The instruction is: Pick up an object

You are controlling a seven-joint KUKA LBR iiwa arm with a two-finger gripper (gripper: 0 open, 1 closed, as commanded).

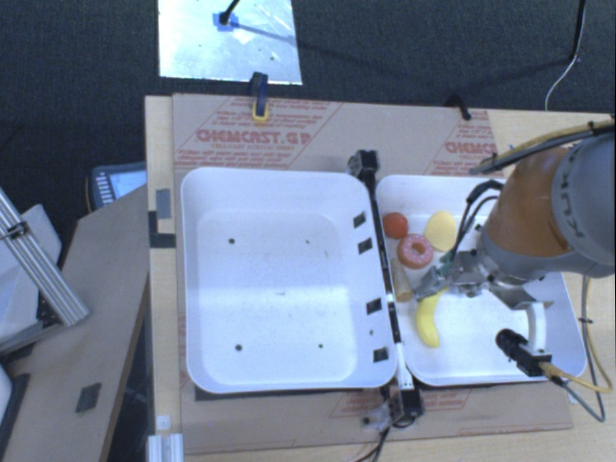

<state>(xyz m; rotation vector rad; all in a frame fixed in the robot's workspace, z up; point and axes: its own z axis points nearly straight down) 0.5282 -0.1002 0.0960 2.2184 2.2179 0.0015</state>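
Observation:
Several toy foods lie in the right bin [568, 354]. A red-orange ball [395, 224] sits near the bin's left wall, with a yellow lemon [441, 227] to its right. Just below them is a pink donut [416, 250]. A yellow banana [426, 322] lies lower down, pointing toward the front. My gripper [432, 283] is low in this bin, between the donut and the banana's upper end, close to both. I see nothing held in it. The arm's orange band [525, 210] and grey wrist cover the bin's right half.
The left bin [279, 277] stands beside the right one, split from it by a black-clipped divider [380, 268]. A cable and black connector [525, 352] trail over the right bin's front right. Cardboard lies under both bins.

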